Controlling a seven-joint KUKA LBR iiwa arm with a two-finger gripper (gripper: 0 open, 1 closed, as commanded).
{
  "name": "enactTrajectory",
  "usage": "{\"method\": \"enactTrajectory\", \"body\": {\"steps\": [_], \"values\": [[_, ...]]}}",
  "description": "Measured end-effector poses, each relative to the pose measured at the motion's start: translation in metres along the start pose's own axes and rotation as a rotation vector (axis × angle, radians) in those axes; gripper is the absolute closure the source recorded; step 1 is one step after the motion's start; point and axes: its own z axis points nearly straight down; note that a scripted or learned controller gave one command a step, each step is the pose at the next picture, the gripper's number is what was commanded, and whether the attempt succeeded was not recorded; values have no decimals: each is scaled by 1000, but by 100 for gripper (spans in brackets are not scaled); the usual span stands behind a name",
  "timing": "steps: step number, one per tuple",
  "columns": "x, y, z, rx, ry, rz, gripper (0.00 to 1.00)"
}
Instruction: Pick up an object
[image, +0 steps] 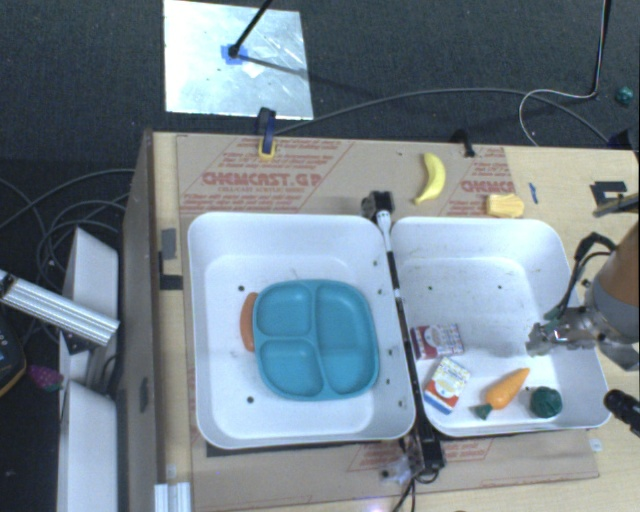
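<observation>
Over the right edge of the right bin (560, 240) we see the gripper (548, 337) reaching in from the side, its dark tip hanging just inside the wall, and we cannot tell how that tool is set at this angle, so we judge nothing about its grasp; no object sits at its tip.

Candidates lie along the front edge of that bin: a toy carrot (503, 389) nearest the tool, a dark green round toy (545, 402) just beside it toward the front right corner, a small white carton (447, 384) near the front left corner, and a red and white packet (437, 341) just behind the carton. We judge the carrot the best choice, since it is closest and stands apart from the wall. It lies at a slant, so we would turn the wrist to close across its narrow width, not along its length, and centre over its thick middle before descending. The green toy nearly touches the carrot's thick end; we should approach from the bin's open middle to avoid knocking it.

At the middle of the left bin (200, 300) rests a blue divided plate (316, 334) with an orange strip (247, 320) at its left rim, well apart from the tool and poorer targets.
</observation>
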Motion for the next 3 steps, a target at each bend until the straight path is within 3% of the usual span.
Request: {"method": "enactTrajectory", "body": {"steps": [1,2,3], "values": [[0,1,-10,-3,0,-1,100],[94,5,2,13,4,-1,100],[159,85,-72,10,4,-1,100]]}}
